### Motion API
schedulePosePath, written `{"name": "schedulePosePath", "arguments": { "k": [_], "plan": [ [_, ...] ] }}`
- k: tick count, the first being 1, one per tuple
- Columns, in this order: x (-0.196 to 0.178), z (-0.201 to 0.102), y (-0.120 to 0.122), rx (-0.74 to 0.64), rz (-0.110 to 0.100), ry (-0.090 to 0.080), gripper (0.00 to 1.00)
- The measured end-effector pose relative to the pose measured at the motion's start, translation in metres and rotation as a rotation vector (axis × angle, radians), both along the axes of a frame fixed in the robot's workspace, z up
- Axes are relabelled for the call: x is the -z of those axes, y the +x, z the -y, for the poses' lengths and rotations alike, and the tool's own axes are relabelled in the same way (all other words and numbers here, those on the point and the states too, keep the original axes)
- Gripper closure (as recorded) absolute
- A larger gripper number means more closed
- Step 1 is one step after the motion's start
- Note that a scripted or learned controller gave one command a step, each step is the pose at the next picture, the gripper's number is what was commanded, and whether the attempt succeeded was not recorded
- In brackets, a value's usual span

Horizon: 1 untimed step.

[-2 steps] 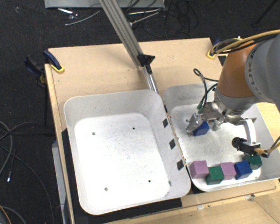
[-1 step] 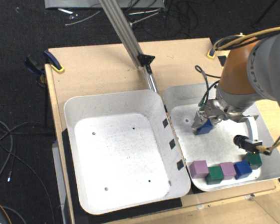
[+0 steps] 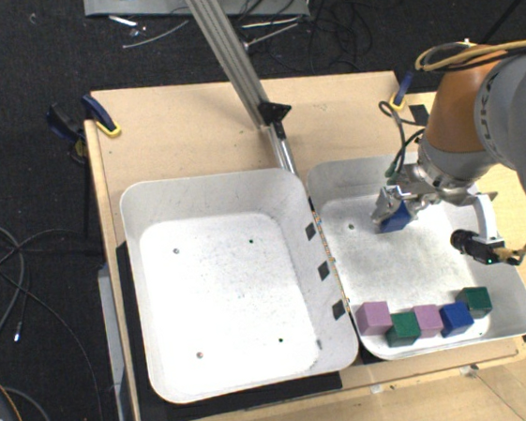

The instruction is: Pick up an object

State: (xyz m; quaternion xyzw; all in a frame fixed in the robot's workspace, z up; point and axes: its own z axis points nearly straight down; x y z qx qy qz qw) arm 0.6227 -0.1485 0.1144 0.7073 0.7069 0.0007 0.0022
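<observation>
My gripper hangs over the back part of the right bin. A small blue block shows between its fingers, and the gripper is shut on it. Along the right bin's front wall lie several more blocks: a purple block, a green block, a pink block, a blue block and another green block. They sit well in front of the gripper.
The left bin stands beside the right one, their walls touching at the middle. A slanted metal pole crosses the bench's back. A black cable fitting hangs off the arm over the right bin's right side.
</observation>
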Motion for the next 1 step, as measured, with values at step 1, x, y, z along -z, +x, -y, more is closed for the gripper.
{"name": "schedulePosePath", "arguments": {
  "k": [1],
  "plan": [
    [-0.0861,-0.0894,0.0231,-0.012,0.006,0.005,1.00]
  ]
}}
